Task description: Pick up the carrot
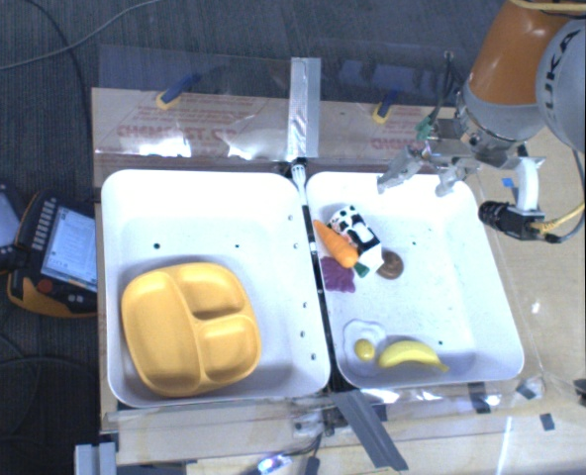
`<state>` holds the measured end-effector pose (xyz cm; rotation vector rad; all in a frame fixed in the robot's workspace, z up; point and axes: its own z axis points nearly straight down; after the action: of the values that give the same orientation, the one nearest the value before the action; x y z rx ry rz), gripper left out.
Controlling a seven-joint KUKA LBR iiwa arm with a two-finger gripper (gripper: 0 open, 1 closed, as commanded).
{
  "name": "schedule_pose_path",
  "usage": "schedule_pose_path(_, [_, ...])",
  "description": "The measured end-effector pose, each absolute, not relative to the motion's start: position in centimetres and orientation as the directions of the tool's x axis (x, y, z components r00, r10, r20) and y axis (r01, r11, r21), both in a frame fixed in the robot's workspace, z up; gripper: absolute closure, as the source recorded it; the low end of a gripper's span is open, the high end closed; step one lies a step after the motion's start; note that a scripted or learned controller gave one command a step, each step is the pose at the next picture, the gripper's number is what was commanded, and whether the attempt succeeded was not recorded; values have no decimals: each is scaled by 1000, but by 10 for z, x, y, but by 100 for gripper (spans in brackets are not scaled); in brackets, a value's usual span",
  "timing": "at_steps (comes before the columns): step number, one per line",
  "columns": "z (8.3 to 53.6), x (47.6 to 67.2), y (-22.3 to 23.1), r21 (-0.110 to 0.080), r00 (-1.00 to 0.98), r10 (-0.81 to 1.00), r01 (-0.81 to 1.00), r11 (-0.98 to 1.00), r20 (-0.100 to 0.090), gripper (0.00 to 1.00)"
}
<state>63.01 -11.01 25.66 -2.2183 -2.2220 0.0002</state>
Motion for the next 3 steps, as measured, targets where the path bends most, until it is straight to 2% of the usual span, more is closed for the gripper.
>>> schedule_pose_path(1, [96, 630, -103, 0, -129, 992, 992, 129, 0, 0])
schedule_pose_path(2, [116, 629, -139, -1, 99, 995, 995, -99, -1, 0])
schedule_pose_path(3, [89, 671, -124, 8, -112, 994, 994, 112, -8, 0])
